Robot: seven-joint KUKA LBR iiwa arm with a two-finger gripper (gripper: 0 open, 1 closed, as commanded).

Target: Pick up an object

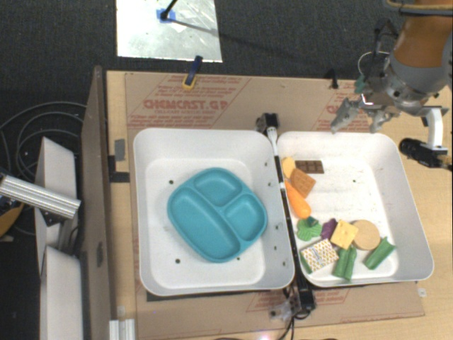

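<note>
The worktop (212, 98) is a brown sheet printed with red lettering, ringed by dark floor, with a shiny metal plate (168, 20) lying on the floor at 12 o'clock and loose black cables (28, 140) at 9 o'clock. Two shallow white bins sit side by side on it: the left bin (152, 161) carries a teal divided plate (216, 213), and the right bin (396, 190) holds a cluster of toy foods along its 9 and 6 o'clock sides. Among them are an orange carrot (298, 202), a brown chocolate bar (309, 166), a round tan cookie (366, 234), a yellow cheese wedge (345, 234), a green pepper piece (378, 254) and a purple piece (328, 228). The grey arm (417, 27) comes in at 2 o'clock; its claw (361, 117) hangs above the far rim of the right bin with fingers spread wide, gripping nothing and touching nothing.
</note>
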